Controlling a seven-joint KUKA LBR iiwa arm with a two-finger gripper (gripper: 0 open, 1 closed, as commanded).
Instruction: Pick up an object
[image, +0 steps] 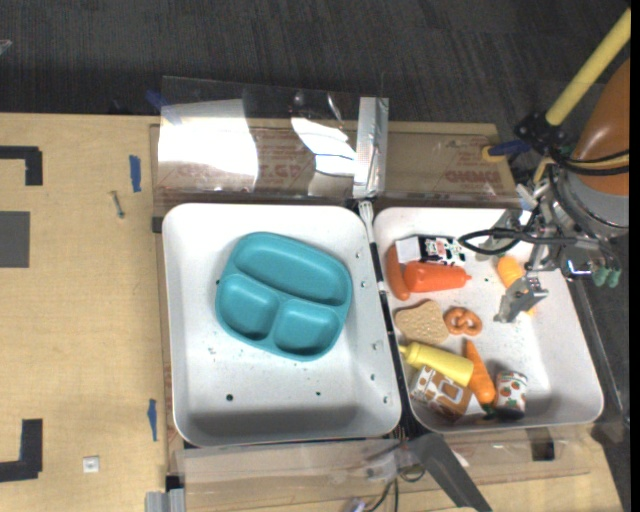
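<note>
My gripper (519, 300) hangs over the right part of the right bin (570, 340), just above its white floor, with nothing seen in it. A small orange piece (510, 268) lies right behind it. To its left lie a pretzel (462, 321), a slice of toast (422, 320) and an orange-red wedge (425, 277) with a black-and-white pack (437, 247) behind that. Toward the front are a yellow bottle (438, 360), a carrot (480, 372), a patterned box (440, 392) and a small can (510, 392).
The left bin (190, 380) holds a teal divided plate (285, 295). A clear plastic sheet (260, 150) and a metal strip (368, 145) stand behind the bins. Cables (500, 238) trail from the wrist over the right bin's back edge.
</note>
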